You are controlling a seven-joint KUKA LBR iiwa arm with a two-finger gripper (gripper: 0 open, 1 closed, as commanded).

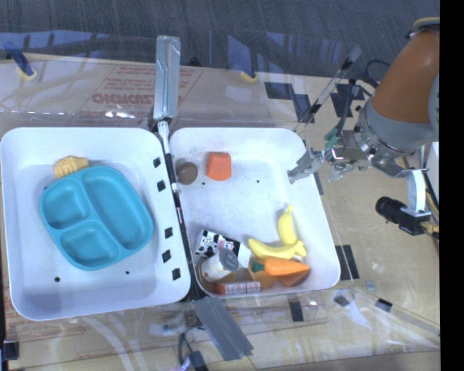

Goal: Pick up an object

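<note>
The right bin [309, 230] holds a brown ball [186, 172] and an orange block [219, 166] near its far left corner. A yellow banana [282, 238], an orange carrot [284, 268], a black-and-white spotted item [215, 244] and a small bottle [230, 277] crowd its near edge. My gripper [319, 165] hangs over the bin's right rim, well apart from every object, and nothing is seen in it. The arm's orange band [408, 76] sits behind it at the right.
The left bin [15, 230] carries a blue divided plate [95, 216] and a yellow corn cob [70, 165] at the plate's far corner. A grey bar [167, 76] stands behind the divider between the bins. Bare floor lies in the middle of the right bin.
</note>
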